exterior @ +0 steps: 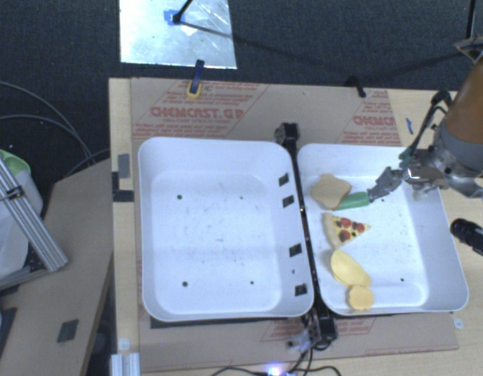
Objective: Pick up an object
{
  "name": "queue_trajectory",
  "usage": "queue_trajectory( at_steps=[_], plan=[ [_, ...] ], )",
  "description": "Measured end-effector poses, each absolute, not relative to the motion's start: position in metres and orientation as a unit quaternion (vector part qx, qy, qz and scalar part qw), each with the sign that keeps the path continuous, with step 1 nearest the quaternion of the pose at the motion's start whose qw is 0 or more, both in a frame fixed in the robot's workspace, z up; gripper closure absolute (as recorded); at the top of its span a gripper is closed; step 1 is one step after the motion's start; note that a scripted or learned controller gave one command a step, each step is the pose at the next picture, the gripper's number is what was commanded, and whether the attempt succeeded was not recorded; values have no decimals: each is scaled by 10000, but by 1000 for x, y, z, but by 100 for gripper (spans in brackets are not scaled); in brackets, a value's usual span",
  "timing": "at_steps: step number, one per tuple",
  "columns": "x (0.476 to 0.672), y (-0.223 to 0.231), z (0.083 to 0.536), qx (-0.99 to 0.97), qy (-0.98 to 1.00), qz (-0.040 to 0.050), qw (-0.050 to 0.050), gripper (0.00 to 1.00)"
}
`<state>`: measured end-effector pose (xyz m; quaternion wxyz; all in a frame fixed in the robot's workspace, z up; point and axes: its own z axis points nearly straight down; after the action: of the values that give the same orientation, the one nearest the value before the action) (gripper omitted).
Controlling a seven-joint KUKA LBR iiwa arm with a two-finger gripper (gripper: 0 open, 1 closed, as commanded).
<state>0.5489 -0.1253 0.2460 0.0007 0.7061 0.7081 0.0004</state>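
Objects: five toy food pieces, all in the right bin (pixel 445 233), left half of it.
Bread slice: tan piece (pixel 329 190) near the bin's upper left, close to the divider.
Green piece: small green item (pixel 353 202) touching the bread slice's right edge, lying roughly flat; cannot tell what food it is.
Pizza slice: triangular toy (pixel 345 229) just below the bread slice, red dots on top, tip pointing down-left.
Yellow piece: larger pale yellow lump (pixel 349 267) below the pizza slice.
Small yellow piece: rounder one (pixel 361 297) just beside the yellow lump, near the bin's front wall.
Arm: grey, orange section at the frame's right edge, reaches in from the right over the right bin's upper right part, wrist angled down and to the left.
Gripper: (pixel 380 187) low over the bin, tip right at the green piece's right end; looks touching or nearly so.
Fingers: cannot tell whether apart or together; too small and dark at this angle. Nothing visibly between them.
Left bin: (pixel 218 229) white, a few dark specks on the floor.
Divider: black clips (pixel 292 202) along the seam where the bins meet.
Bench: cardboard sheet (pixel 249 108) with red print under both bins, on a tan top.
Room: dark carpet (pixel 53 30), shiny metal plate (pixel 179 22) beyond the bench, cables, aluminium extrusion (pixel 22 210) at left.
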Motion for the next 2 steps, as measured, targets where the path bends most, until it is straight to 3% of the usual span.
queue_trajectory(
  at_steps=[1, 2],
  plan=[
    [534, -35, 181, 7029, 7112, 0, -29, 0],
    [486, 15, 296, 7035, 7107, 39, 20, 0]
  ],
)
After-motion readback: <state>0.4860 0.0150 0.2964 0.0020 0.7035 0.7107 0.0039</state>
